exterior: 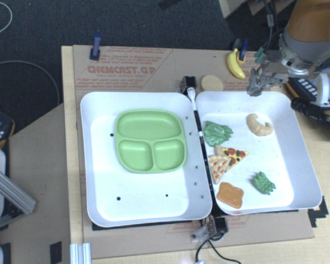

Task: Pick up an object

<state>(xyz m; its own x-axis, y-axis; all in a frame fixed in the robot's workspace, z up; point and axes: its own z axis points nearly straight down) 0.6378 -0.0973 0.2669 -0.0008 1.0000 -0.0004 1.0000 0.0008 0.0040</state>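
Green tray [150,141] in left bin [93,147], toy food — right bin [305,169], gripper [257,87] above

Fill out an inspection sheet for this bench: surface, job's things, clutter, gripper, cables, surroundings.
Surface: brown board bearing two white bins, left bin and right bin, side by side.
Job's things: in the right bin, croissant, lettuce leaf, pizza slice, broccoli piece, toast piece. Green divided plate in the left bin.
Clutter: banana and round tan disc on the board behind the right bin; blue clip at the board's far edge.
Gripper: gripper above the right bin's far rim, nothing seen between its fingers.
Cables: thin cable on the floor at left; cable at the front edge.
Surroundings: dark carpet.
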